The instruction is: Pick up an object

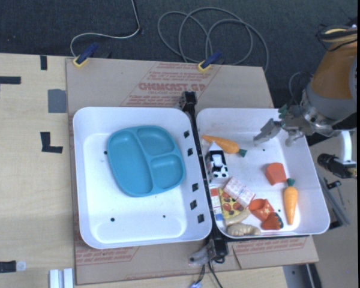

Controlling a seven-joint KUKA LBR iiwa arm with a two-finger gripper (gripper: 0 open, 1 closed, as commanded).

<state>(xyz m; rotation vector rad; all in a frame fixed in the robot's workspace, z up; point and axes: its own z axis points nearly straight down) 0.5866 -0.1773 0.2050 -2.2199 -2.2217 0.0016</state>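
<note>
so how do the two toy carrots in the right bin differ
The upper carrot lies nearly crosswise near the bin divider, its green top pointing right; the lower carrot lies lengthwise by the right wall, its green top pointing up the view. The upper carrot looks slimmer and longer, the lower carrot stubbier. The upper carrot lies by itself; the lower carrot sits beside a red block. Both are orange with green tops.

You look down from one fixed camera above the bench, tilted at a slant, far enough to take in both shallow white plastic bins (pixel 87 179); the grey arm (pixel 333 83) enters, seemingly, from your right.
</note>
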